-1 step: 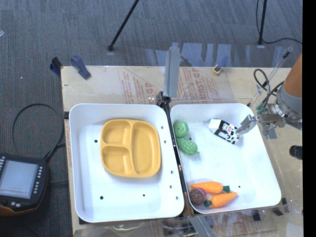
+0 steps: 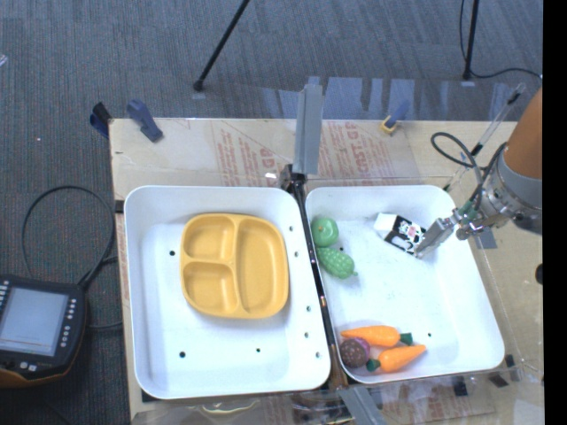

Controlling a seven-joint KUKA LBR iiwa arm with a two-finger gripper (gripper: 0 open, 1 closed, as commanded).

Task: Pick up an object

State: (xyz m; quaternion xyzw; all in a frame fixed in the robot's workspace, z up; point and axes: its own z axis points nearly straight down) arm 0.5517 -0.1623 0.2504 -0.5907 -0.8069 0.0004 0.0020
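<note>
A small black-and-white carton point(image 2: 400, 232) lies on its side in the upper part of the right bin point(image 2: 461, 326), near that bin's far wall. The gripper point(image 2: 429, 240) sits low just beside the carton's right end, reaching in from the right on the grey arm point(image 2: 509, 189); whether its jaws are spread or pressed together cannot be told, and nothing shows between them.

Along the right bin's left wall rest a green apple-like ball point(image 2: 324, 231) and, touching it just below, a knobbly green vegetable point(image 2: 337, 262). At the bin's near edge lie two orange carrots point(image 2: 374, 335) and point(image 2: 401, 358), close together, with a dark reddish round item point(image 2: 353, 352) against their left ends. The middle of this bin's floor is bare, leaving open room between the carton and the carrots.

The left bin point(image 2: 151, 326) holds a yellow divided plate point(image 2: 236, 265), set slightly left of centre, with bare white floor around it on all sides.

Both bins sit side by side, touching along their inner edges, on a cardboard-covered surface point(image 2: 221, 149). A handheld control pendant point(image 2: 37, 328) lies on the floor to the left.
</note>
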